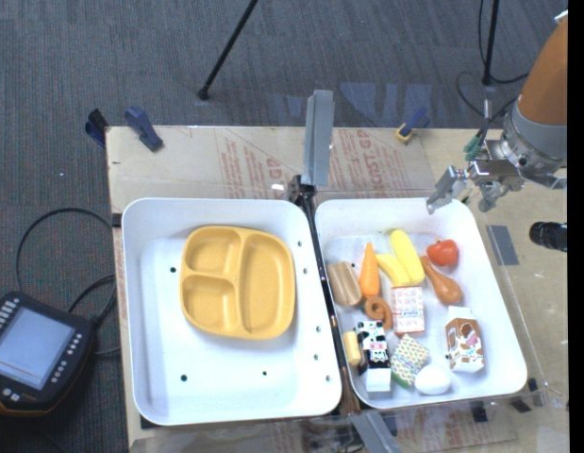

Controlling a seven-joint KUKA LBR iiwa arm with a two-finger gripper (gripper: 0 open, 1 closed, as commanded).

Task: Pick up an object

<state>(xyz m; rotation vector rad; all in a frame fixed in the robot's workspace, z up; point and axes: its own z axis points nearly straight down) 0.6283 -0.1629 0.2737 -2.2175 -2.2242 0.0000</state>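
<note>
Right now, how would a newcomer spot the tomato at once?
Look in the right bin, the one crowded with toy food. Near its far right side, beside the bananas, sits the tomato: the only round red thing there.

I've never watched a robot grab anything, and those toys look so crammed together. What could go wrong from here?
1. The carrot, banana and hot dog lie packed close, so the claw might nudge neighbours or pinch two.
2. The white egg looks smooth and round; it could slip out.
</note>
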